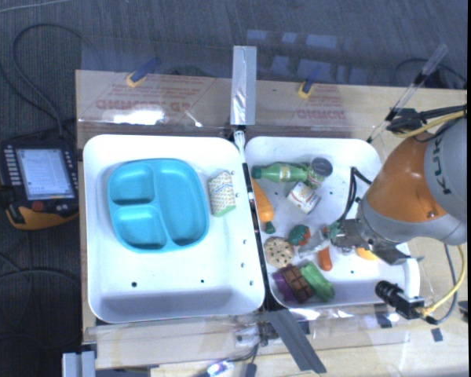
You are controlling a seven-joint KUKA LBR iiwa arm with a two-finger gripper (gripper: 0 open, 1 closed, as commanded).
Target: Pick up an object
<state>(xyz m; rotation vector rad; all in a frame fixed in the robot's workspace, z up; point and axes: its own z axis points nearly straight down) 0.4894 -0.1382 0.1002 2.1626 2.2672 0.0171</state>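
Because the small toy foods are heaped in the right white bin (pixel 361 157), the claw (pixel 339 236) hangs low there beside a small orange carrot-like piece (pixel 324 258); whether it grips, I cannot tell.

Even overhead light, glare on the white bins (pixel 173 297), slightly soft focus throughout.

bottle (pixel 281 172): green, lying flat, far corner, well up-left of the gripper (pixel 339 235)
carrot (pixel 263 203): orange, by the divider wall
cookie (pixel 279 250): round, left of gripper
can (pixel 303 197): white, tilted, above gripper
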